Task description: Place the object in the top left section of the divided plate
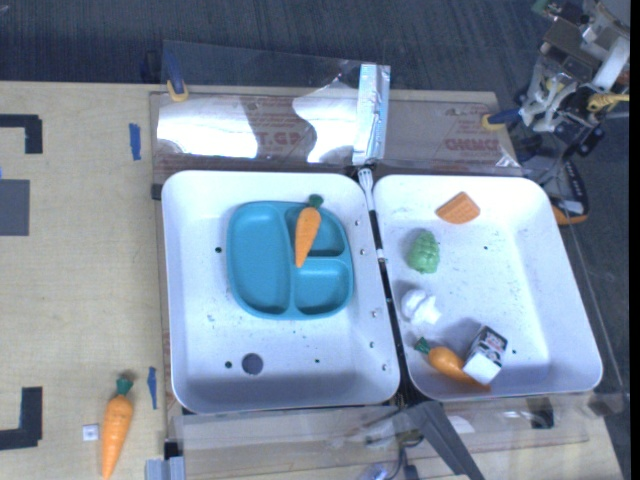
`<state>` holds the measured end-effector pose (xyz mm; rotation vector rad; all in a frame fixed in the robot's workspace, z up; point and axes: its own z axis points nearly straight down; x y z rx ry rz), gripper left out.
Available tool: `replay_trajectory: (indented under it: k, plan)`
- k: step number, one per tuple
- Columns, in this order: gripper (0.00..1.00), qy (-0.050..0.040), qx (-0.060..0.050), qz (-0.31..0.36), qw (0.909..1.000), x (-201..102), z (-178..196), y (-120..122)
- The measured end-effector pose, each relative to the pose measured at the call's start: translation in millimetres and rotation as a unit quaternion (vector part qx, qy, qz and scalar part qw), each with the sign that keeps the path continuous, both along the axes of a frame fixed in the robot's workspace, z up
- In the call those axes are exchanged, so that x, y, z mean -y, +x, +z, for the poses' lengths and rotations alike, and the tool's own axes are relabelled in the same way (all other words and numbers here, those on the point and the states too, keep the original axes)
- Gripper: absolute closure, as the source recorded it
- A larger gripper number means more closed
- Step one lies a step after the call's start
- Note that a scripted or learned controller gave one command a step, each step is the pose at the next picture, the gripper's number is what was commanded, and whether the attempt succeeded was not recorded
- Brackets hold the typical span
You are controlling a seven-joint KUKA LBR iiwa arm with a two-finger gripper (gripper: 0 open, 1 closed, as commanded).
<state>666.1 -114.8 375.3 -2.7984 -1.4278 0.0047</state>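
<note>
Hovering high at the far right corner, well clear of both bins, my gripper (560, 93) is too tangled in cables to tell its state, while the carrot (306, 230) already lies across the divided plate (262, 263)'s upper compartment, so I judge placement done

A robotics lab. Two shallow white plastic bins (190, 268) sit on a pale wooden bench (70, 268) marked with blue tape strips (134, 140). Toy food fills them.

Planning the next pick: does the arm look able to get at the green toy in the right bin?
Probably yes: the green toy lies alone on open bin floor, nothing over or against it, with the arm off the bin's far right corner.
</note>
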Motion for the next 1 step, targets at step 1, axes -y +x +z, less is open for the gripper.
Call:
replay_trajectory:
  k: [1]
  plan:
    - [1.00,0.0000,0.000,0.042,0.9991,18.6,13.8,0.9]
